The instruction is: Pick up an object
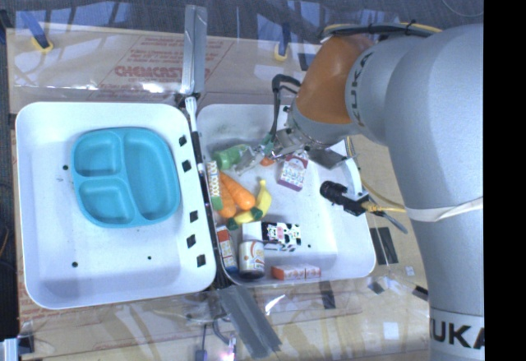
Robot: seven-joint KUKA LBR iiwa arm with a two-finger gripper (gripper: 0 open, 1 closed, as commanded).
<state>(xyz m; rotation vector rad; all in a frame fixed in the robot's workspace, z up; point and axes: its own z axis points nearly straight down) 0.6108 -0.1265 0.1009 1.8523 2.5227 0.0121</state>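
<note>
Arm lowered into the right bin (pixel 349 256), over its toy clutter.
Gripper (pixel 282 147) state: cannot tell. Toy carrot (pixel 237 191) and banana (pixel 263 198) lie just below-left; a blue divided plate (pixel 126 175) sits far left.

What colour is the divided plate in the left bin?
Light blue; the divided plate shows clearly in the camera view, lying in the white left bin.

Right bin (pixel 353 256): left side crowded by toys (pixel 243 199); open floor left near right. Arm (pixel 394 96) overhangs far side.
</note>
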